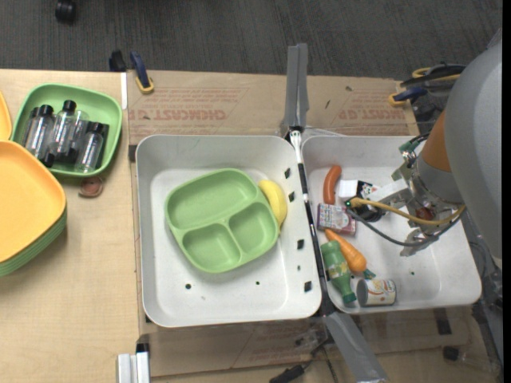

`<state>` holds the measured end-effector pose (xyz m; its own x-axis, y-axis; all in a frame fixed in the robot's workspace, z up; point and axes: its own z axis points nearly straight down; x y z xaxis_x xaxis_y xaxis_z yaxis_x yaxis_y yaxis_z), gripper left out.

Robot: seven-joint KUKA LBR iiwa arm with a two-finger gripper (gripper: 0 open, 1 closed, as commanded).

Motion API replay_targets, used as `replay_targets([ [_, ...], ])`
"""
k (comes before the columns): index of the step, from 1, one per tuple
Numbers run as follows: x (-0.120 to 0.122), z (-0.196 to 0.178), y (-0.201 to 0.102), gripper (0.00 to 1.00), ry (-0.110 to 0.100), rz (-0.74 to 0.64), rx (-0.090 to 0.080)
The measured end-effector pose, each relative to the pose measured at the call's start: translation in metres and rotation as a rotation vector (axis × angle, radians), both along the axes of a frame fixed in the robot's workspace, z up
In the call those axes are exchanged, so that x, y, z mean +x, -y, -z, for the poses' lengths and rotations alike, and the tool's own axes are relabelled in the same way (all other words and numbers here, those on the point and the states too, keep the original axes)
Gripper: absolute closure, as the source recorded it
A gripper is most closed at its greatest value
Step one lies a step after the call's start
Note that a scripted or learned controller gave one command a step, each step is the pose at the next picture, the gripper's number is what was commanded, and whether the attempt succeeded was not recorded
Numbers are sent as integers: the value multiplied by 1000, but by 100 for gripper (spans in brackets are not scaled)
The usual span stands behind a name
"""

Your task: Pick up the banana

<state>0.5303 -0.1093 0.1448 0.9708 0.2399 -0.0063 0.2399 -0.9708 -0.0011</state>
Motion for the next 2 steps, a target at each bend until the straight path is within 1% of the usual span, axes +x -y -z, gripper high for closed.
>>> replay_targets([
  [1, 52, 7, -2, 0, 1, 39, 0],
  [2, 26, -46, -93, 0, 1, 39, -1],
])
